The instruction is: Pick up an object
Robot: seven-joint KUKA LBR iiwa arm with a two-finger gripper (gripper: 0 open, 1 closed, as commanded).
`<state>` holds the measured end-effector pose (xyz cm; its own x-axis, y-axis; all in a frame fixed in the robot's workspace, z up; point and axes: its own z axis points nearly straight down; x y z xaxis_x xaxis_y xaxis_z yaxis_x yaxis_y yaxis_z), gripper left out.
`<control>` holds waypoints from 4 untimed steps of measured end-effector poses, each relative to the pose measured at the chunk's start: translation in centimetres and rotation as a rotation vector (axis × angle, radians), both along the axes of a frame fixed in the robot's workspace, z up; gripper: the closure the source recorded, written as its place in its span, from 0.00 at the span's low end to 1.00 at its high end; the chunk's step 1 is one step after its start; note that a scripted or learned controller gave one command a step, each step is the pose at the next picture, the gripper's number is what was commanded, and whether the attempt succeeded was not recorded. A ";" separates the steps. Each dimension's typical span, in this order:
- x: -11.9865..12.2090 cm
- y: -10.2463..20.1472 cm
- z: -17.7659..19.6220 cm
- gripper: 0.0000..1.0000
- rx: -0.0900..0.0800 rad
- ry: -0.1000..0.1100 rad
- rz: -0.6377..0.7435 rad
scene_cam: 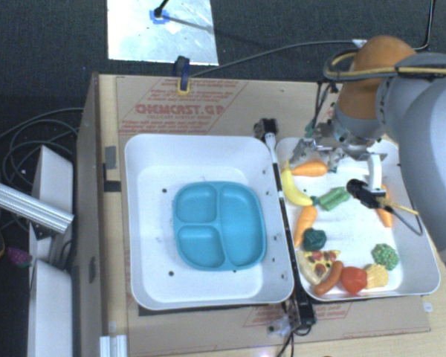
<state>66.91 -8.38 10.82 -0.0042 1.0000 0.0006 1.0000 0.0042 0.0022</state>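
My gripper [315,153] is low over the far left part of the right bin [424,270]. A small orange carrot [310,169] lies right under it, touching or nearly touching. Whether the carrot is gripped is not visible. Just in front lie a yellow banana [292,188] along the bin's left wall and a green cucumber piece [331,198]. A second carrot [305,222] lies nearer the middle of the bin.
The right bin's near end holds a dark green vegetable [314,239], a pizza slice [320,259], a sausage [327,280], a tomato [353,279], a yellow piece [377,276] and broccoli [384,255]. In the left bin [145,199] sits a blue divided plate [219,225].
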 end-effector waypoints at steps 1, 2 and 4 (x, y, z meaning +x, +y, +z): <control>-5.5 -0.9 -1.9 0.00 -0.001 0.002 -0.003; -11.8 -1.0 -2.2 0.00 -0.006 -0.003 -0.006; -12.5 -3.8 -2.4 0.00 -0.002 0.002 -0.004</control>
<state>54.41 -12.15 8.44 -0.0001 1.0000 -0.0011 1.0000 0.0001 0.0005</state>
